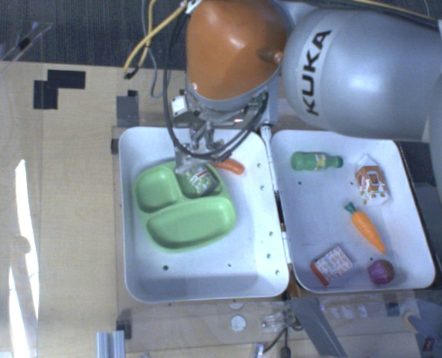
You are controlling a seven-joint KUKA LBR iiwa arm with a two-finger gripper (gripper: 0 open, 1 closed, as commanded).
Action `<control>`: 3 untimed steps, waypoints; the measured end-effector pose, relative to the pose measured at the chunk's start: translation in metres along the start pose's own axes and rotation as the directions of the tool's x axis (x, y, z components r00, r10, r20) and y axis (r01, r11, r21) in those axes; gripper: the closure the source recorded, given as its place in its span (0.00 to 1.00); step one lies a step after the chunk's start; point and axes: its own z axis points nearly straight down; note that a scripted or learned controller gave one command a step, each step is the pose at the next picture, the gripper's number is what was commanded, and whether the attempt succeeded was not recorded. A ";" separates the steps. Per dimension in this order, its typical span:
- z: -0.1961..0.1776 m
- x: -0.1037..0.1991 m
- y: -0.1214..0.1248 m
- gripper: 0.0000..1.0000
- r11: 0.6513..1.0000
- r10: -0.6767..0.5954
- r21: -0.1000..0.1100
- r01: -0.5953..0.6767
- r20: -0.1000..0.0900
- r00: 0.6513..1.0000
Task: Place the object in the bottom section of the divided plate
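From where I'm standing the jaws (194,171) sit over the green divided plate's (183,211) upper right pocket; can't tell whether they're spread or pinching; releasing here lands the small object (199,181) outside the bottom section (191,223).

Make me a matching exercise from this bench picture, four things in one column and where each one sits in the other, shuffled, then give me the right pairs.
Things:
1. green divided plate
2. green bottle
3. carrot
4. purple onion

Places:
A. right bin, near corner by the right wall
B. left bin, below the arm's wrist
C. right bin, far edge near the divider between the bins
D. right bin, middle, toward the right wall

Pairs: 1-B, 2-C, 3-D, 4-A
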 end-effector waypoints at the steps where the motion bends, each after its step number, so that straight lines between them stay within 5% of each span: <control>1: -0.034 -0.030 0.027 1.00 0.900 -0.436 0.005 0.436 0.002 0.900; 2: -0.034 -0.029 0.027 0.00 0.900 -0.436 0.003 0.436 0.002 0.900; 3: 0.105 0.011 0.010 0.00 0.837 -0.547 0.002 0.547 -0.002 0.837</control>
